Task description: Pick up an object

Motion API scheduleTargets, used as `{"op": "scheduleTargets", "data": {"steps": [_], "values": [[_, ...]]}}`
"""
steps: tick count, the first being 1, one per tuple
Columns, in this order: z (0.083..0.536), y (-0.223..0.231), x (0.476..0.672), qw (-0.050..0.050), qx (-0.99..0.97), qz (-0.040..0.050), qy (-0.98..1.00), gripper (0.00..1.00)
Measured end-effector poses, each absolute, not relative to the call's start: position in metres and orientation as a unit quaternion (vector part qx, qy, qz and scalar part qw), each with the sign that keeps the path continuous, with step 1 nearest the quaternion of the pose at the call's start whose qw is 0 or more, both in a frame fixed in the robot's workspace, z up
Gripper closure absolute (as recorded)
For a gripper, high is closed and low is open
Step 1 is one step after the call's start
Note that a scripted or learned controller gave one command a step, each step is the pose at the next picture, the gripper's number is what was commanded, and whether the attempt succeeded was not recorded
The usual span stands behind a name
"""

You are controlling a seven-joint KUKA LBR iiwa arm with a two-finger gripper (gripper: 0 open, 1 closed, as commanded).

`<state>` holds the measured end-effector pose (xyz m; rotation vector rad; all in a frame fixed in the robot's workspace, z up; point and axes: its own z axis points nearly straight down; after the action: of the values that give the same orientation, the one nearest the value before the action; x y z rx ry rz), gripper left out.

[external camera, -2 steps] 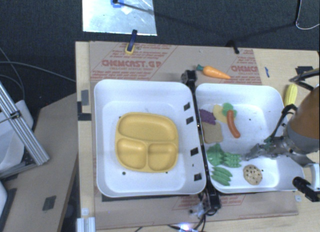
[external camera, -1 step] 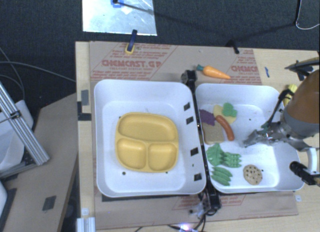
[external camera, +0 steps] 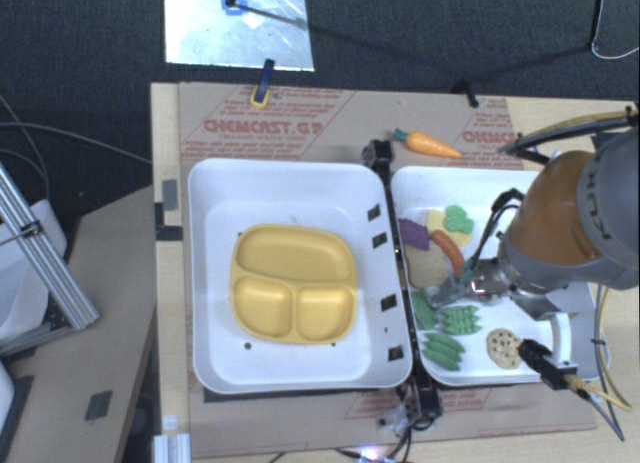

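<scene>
The right white bin [external camera: 480, 183] holds toy foods: a green broccoli piece [external camera: 458, 219], a purple eggplant [external camera: 414, 234], a red-orange sausage [external camera: 451, 249], a pale round piece [external camera: 428, 267], green pea pods [external camera: 459, 321], another green pod [external camera: 443, 352], a leafy green piece [external camera: 424, 311] and a cookie [external camera: 503, 347]. My gripper [external camera: 447, 291] reaches in from the right and sits low over the left half of this bin, just below the sausage and above the pea pods. Nothing is visibly between its fingers.
The left white bin [external camera: 290, 176] holds a yellow divided plate [external camera: 295, 282]. A toy carrot [external camera: 428, 143] lies on the cardboard behind the right bin. The arm's grey and orange body [external camera: 570, 226] covers the right bin's right side. A blue-yellow clip [external camera: 263, 85] lies at the back.
</scene>
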<state>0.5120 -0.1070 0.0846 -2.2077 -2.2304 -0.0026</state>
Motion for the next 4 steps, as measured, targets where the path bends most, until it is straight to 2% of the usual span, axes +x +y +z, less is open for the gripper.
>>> {"op": "scheduleTargets", "data": {"steps": [1, 2, 3, 4], "values": [[0.085, -0.105, 0.564, -0.002, -0.705, -0.0018, -0.709, 0.0], [0.095, -0.106, 0.563, -0.001, -0.706, -0.0015, -0.708, 1.0], [0.083, -0.089, 0.526, 0.001, -0.707, 0.0006, -0.707, 1.0], [0.084, -0.09, 0.528, 0.0, -0.707, -0.0002, -0.707, 0.0]]}}
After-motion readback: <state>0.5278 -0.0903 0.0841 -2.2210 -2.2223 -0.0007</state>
